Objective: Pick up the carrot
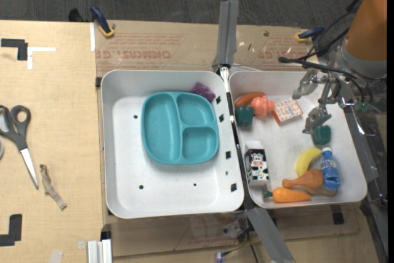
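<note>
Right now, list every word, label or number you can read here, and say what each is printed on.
Red lettering on the cardboard sheet: upside down and too blurred to read.
Small carton with a cow picture: print too small to read.
Blue bottle label: too small to read.
Patterned box: no legible text.

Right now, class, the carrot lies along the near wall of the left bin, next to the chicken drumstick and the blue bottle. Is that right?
Not quite. The camera view shows the carrot along the near wall of the right bin, not the left bin, which holds the teal divided plate. The rest stands: it lies next to the chicken drumstick and the blue bottle.
</note>
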